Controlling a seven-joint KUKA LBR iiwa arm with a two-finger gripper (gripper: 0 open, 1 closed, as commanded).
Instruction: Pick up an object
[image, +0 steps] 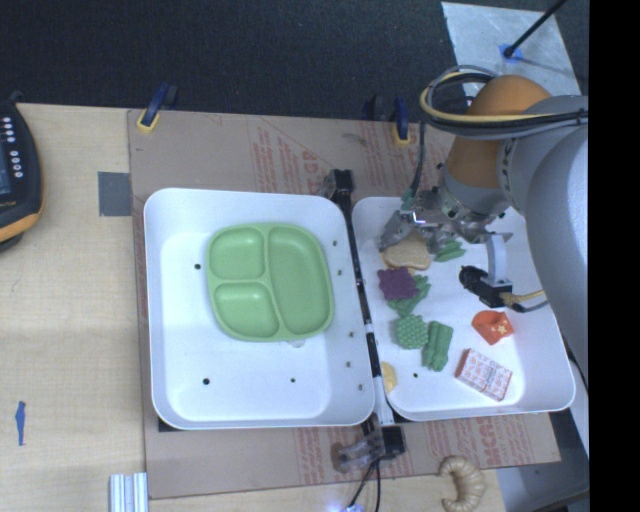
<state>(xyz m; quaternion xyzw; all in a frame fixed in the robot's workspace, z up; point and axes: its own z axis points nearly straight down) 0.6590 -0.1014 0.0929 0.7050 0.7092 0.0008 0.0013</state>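
Note:
My gripper (408, 232) hangs low over the back left corner of the right bin (540, 395). Directly under and in front of it lies a tan bread-like piece (406, 256), and a small green piece (449, 251) lies just to its right. In front of them is a purple bunch of grapes (398, 283). Further forward are a green knobbly piece (409, 331) and a darker green piece (438, 345). A red piece (493, 326) and a red and white box (484, 373) lie to the right. A small yellow piece (388, 376) sits against the bin's left wall.
The left bin (180, 390) holds a green divided plate (270, 281). A tan curled thing (463, 482) lies on the bench in front of the right bin. A black and orange pendant (14, 170) sits at the far left edge.

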